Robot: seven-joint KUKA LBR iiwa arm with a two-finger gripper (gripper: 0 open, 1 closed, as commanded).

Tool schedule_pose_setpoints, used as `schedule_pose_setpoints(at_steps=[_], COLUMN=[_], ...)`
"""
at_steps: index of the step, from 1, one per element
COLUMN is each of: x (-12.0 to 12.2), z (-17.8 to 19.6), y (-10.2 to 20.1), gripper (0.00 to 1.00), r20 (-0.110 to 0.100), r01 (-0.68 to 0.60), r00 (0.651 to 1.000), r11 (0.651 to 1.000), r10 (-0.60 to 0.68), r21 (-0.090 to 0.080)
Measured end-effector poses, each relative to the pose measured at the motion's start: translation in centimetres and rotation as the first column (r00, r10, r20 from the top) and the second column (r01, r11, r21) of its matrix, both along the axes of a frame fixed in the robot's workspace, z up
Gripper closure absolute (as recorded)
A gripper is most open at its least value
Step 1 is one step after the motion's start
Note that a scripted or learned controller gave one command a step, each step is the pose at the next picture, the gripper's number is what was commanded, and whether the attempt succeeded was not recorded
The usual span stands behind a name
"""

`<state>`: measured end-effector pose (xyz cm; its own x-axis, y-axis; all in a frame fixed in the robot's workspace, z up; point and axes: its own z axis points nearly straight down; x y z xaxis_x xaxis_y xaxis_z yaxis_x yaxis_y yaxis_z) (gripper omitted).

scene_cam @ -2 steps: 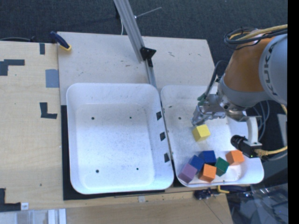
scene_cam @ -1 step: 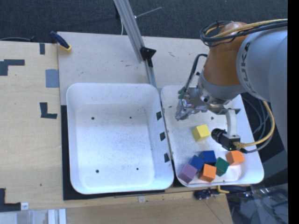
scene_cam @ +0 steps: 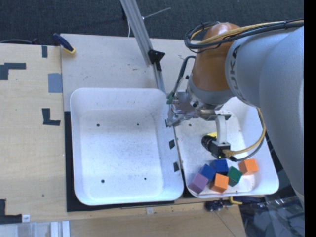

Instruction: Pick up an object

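1. Where the 2 shallow white bins meet, the grey arm [scene_cam: 276,68] with its orange band [scene_cam: 212,58] reaches in from the right. It sets the gripper [scene_cam: 173,117] over the far left part of the right white bin [scene_cam: 192,147], close to the shared wall.
2. Whether the gripper is wide or narrow, I cannot tell; the wrist covers it from above.
3. The small blocks cluster in the right bin's near corner, well apart from the gripper.
4. The purple cube [scene_cam: 199,182] lies leftmost, just beside the first blue cube [scene_cam: 207,172] and the near orange cube [scene_cam: 220,182].
5. The second blue cube [scene_cam: 220,165], the green cube [scene_cam: 233,175] and the far orange cube [scene_cam: 249,166] lie further right.
6. The left white bin [scene_cam: 118,152] sits alongside on the pale wooden surface [scene_cam: 29,147].
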<state>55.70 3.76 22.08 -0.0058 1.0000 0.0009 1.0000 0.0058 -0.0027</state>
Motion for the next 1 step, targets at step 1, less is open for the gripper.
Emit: schedule_pose_setpoints(at_steps=[1], x=[1.97], z=[0.64], y=[5.65], gripper=[1.00], r20=[0.002], r01=[-0.002], r00=[1.000], r11=[1.000], r10=[0.002], r21=[0.001])
